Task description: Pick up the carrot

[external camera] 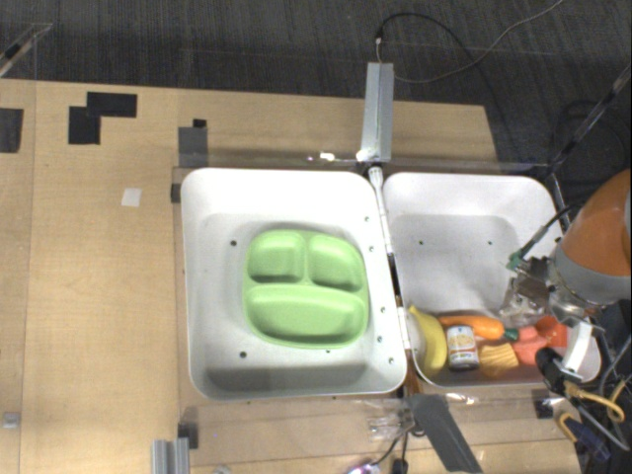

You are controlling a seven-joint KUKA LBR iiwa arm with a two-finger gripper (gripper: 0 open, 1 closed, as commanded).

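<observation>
Fig.: carrot (472,323) lies in the right bin (464,215), near its front wall, betw. banana (431,336) and a red item, touching a small jar; not yet lifted. Your hand (525,304) hovers just beside it; spread or pressed together, can't tell. Left bin holds a green tray (304,286); wooden tabletop (89,294), dark floor behind.

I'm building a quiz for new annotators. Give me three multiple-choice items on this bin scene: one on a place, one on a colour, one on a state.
1. Where does the carrot lie?
A. right bin
B. left bin
C. bare bench

2. What colour is the divided tray?
A. red
B. blue
C. green

3. How does the banana rest?
A. on the tray
B. in the bin, by the small jar
C. on the floor

Answers: 1 A, it lies along the right bin's near side; 2 C, pale green; 3 B, it lies just left of the jar.
</observation>
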